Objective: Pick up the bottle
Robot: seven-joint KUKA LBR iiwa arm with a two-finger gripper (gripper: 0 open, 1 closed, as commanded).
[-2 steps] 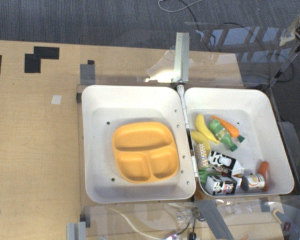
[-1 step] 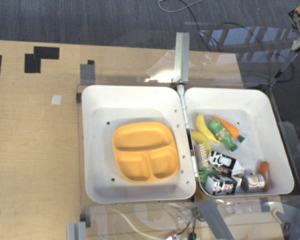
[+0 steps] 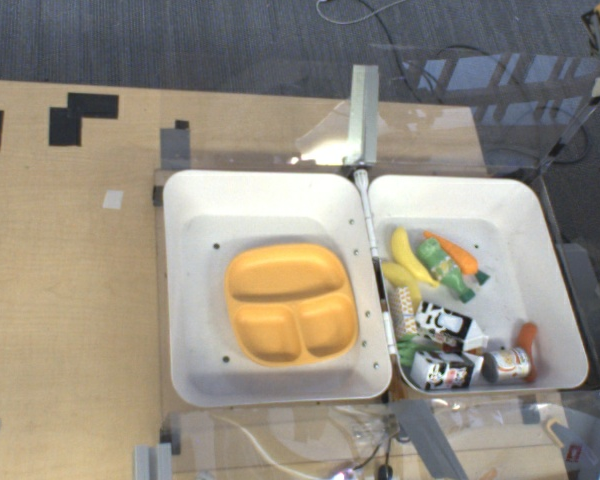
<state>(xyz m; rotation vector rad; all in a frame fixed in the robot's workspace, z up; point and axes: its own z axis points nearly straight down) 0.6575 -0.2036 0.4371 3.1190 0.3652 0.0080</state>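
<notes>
One green bottle [image 3: 445, 268] lies between the banana [image 3: 408, 257] and the carrot [image 3: 453, 253], probably light and slippery, best gripped across its middle.

I see 2 white bins side by side on the bench. The left bin [image 3: 185, 298] holds a yellow divided tray [image 3: 290, 303] with 3 compartments, near its middle. The right bin [image 3: 525, 218] has its things gathered along its left and near sides: a green bottle [image 3: 445, 268] lying tilted, touching an orange carrot [image 3: 453, 253] on its far side, a banana [image 3: 408, 258] just beside it, 2 black-and-white cartons [image 3: 448, 323], and a can [image 3: 507, 366] lying on its side near the front rim.
</notes>
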